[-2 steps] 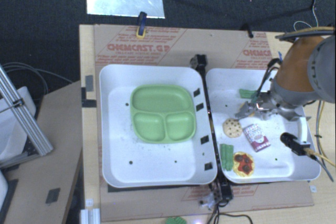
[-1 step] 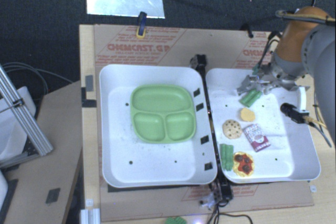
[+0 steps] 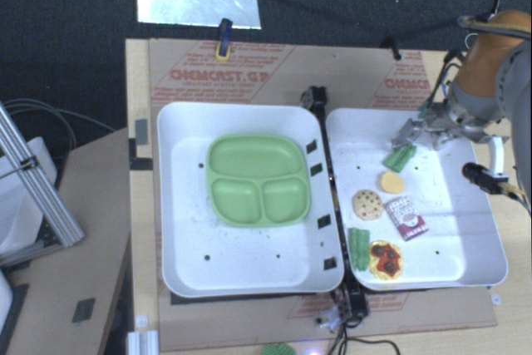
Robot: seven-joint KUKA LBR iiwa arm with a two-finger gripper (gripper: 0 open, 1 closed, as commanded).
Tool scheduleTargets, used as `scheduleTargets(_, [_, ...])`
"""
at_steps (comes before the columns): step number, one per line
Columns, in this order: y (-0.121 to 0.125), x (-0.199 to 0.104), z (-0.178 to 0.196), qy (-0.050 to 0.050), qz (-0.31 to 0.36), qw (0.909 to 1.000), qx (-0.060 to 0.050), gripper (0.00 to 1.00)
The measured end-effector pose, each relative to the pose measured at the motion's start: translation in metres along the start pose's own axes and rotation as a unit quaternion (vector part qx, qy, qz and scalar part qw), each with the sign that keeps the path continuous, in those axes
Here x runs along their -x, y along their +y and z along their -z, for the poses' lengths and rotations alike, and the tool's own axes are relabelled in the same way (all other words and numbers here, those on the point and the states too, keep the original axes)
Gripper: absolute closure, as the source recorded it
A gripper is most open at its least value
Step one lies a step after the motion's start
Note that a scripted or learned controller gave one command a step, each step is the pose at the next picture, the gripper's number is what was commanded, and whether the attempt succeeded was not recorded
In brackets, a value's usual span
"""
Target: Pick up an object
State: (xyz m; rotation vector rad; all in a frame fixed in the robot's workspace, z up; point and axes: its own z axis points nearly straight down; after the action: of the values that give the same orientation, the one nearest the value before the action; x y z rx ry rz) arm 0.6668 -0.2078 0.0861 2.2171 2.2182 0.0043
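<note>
Pizza slice (image 3: 386, 259) nearest – green piece (image 3: 400, 156) just beside hand (image 3: 422, 131), grip unclear.

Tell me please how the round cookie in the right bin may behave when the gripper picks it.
The cookie looks flat and thin, lying flush on the right bin floor, so fingers may slide over it. It seems small and probably light. Being round, it could roll if lifted on edge.

Grey arm (image 3: 490, 79) from the right — orange-banded wrist bent down, gripper (image 3: 413, 135) low.
</note>
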Motion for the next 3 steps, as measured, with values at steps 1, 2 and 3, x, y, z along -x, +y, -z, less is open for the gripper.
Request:
scheduleTargets(1, [0.002, -0.001, 0.0, 0.0, 0.002, 1.0, -0.002, 0.0])
scheduleTargets(2, [0.003, -0.008, -0.001, 0.0, 0.002, 1.0, -0.001, 0.0])
scheduleTargets(3, [0.002, -0.016, -0.001, 0.0, 0.002, 1.0, -0.001, 0.0])
